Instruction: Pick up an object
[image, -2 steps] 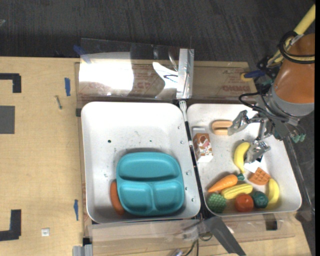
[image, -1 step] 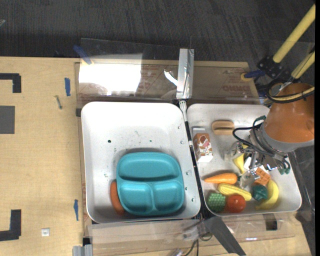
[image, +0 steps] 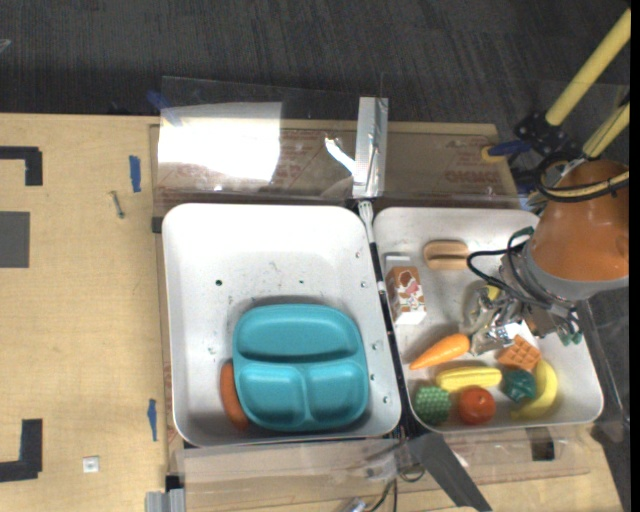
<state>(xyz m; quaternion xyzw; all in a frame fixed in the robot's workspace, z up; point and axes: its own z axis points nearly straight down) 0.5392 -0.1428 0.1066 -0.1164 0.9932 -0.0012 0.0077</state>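
The tool (image: 492, 322) hangs low in the right shallow white bin (image: 590, 400), just above the orange plastic carrot (image: 441, 351); whether it is apart or together cannot be told. Toy foods crowd that bin's near edge.

Orange object (image: 229, 395) mostly hidden under teal tray (image: 299, 367), arm (image: 585, 235) cut off at right edge

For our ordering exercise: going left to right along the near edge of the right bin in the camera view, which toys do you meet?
Green corn-like toy → red tomato → green block → yellow banana, all in the right bin.
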